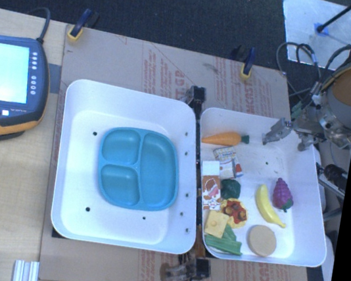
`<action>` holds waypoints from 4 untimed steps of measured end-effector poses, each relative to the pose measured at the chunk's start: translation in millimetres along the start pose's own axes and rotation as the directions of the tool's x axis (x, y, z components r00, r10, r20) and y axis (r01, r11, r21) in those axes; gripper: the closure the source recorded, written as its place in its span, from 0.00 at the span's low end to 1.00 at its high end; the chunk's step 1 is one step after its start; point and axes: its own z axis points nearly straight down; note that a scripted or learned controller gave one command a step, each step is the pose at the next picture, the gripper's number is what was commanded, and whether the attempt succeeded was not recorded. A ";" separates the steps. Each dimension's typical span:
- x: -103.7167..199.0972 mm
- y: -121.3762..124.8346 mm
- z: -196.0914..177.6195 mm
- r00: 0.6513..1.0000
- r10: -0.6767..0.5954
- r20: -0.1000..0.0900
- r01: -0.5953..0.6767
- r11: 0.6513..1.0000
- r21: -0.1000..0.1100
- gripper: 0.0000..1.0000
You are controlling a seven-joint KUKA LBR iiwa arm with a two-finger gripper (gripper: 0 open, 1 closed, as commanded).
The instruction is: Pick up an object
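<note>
Camera view: carrot (pixel 221 137) lies lengthwise left-right, green top pointing right.

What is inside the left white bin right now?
The left white bin holds one thing: a blue divided plate with three compartments, lying flat near its middle. Whatever sits beneath the plate is covered and can't be seen.
</note>
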 end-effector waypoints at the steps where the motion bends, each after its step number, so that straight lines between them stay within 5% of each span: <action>1: -37.0 -43.9 107.1 1.000 0.000 0.000 0.000 1.000 0.003 0.00; 2: -9.7 -113.4 106.5 1.000 0.000 0.000 0.000 1.000 0.001 0.00; 3: -10.5 -112.6 94.9 1.000 -0.005 0.001 0.005 1.000 0.000 1.00; 4: 59.5 -25.1 51.4 1.000 0.000 -0.001 0.000 1.000 -0.003 1.00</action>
